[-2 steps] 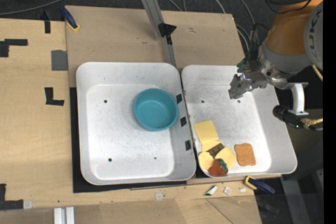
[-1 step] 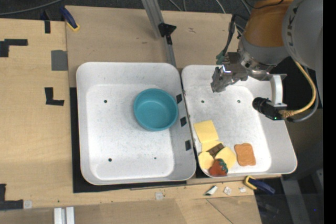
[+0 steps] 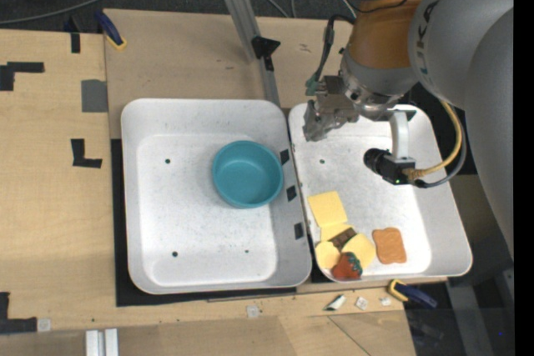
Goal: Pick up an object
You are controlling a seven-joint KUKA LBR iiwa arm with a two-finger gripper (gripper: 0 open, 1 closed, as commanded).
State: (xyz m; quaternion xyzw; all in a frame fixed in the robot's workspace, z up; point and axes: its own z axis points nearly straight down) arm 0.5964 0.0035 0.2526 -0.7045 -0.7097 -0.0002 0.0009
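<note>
Plywood bench (image 3: 183,54) underneath, patched with black tape. Looming from the right over it, the grey arm (image 3: 467,29) with its orange band, bulking over the far right corner of the scene. Side by side below: left bin (image 3: 133,179) and right bin (image 3: 359,196), rims touching down the middle.

Sitting upright in the left bin, right of its centre, a teal bowl (image 3: 246,172). Well apart from the gripper (image 3: 319,122), which hangs over the far left corner of the right bin, close to the shared rims. Nothing seen clamped in the claw; cannot tell whether apart or together.

Clustered at the near end of the right bin, the likeliest things to pick: a yellow slab (image 3: 326,208), a yellow wedge (image 3: 360,248), an orange-brown piece (image 3: 389,245) just beside the wedge, and a small red piece (image 3: 346,267) touching the wedge. All apart from the claw, none under it.

Judged risks, biggest first:
- Dropping straight down from this spot probably means closing on bare bin floor or clipping the rim.
- Going for the bowl means crossing both rims and gripping a thin curved wall; likely to slip or tip.
- Going for the cluster risks pinching two touching pieces at once, or shoving them against the near wall.
- Flat yellow slab: little height to bite, so scraping over the top looks likely.
</note>
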